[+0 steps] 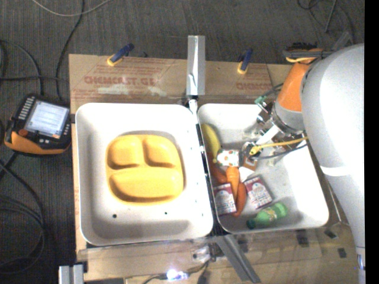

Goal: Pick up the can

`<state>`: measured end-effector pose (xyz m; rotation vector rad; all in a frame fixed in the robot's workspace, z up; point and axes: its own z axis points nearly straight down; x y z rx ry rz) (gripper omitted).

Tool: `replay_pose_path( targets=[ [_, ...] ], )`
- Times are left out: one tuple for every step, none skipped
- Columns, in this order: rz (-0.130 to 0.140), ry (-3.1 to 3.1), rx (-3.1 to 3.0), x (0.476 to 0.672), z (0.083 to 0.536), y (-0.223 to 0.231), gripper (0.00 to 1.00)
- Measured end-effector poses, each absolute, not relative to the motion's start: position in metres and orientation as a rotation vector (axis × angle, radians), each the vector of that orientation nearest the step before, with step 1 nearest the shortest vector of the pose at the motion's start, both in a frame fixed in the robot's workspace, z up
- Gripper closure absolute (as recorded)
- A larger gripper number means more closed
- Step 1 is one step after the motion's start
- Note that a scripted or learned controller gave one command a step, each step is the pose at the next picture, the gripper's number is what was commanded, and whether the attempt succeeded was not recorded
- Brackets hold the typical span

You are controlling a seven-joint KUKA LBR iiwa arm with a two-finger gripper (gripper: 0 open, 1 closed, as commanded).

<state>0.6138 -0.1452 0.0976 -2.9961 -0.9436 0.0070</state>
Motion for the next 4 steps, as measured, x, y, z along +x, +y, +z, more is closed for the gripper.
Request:
replay_pose_path(
  targets=[
    [0.017,-0.947,-2.995,0.613,0.105,-0.145,1.00],
    [0.007,-0.867,-3.022,0.641,0.253,-0.121,1.00],
    [0.008,-0.867,-3.022,0.640,0.252,-0.121,0.00],
    [0.005,-1.021,-2.970,0.621,0.094,-0.110,0.00]
  ],
)
